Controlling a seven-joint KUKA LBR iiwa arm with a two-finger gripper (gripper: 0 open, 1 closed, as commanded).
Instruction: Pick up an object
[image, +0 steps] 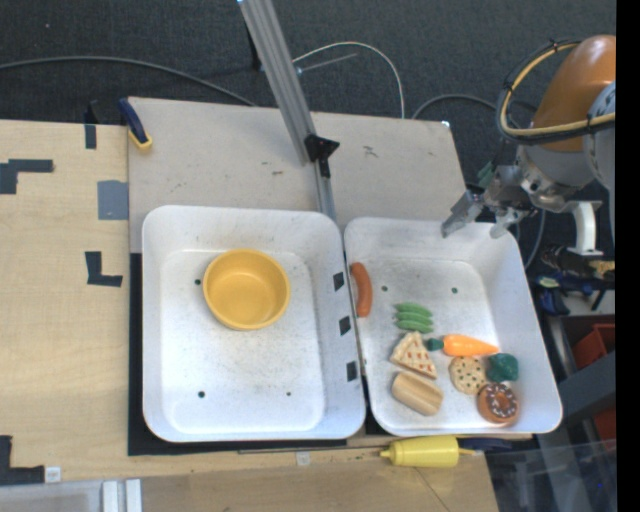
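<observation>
Nearest: mustard bottle (425, 452) lay on the bench at the lower edge of the frame, just outside the right bin (535, 330)
Targets: we saw a hot dog (361, 289) on the rim between the bins; pea pods (414, 318), carrot (468, 346), sandwich wedge (412, 354), bread roll (416, 393), cookie (465, 374), donut (497, 402) clustered in the right bin's lower right
Left bin: yellow bowl (246, 289) sat alone at its upper left
Gripper: gripper (478, 217) hovered over the right bin's upper right corner, well apart from the food; fingers spread, grasping nothing
Progress: we judged nothing lifted; choosing, descending, closing all remained
Unclear: a dark green piece (503, 366) beside the carrot we could not identify; arm cut off at the right
</observation>
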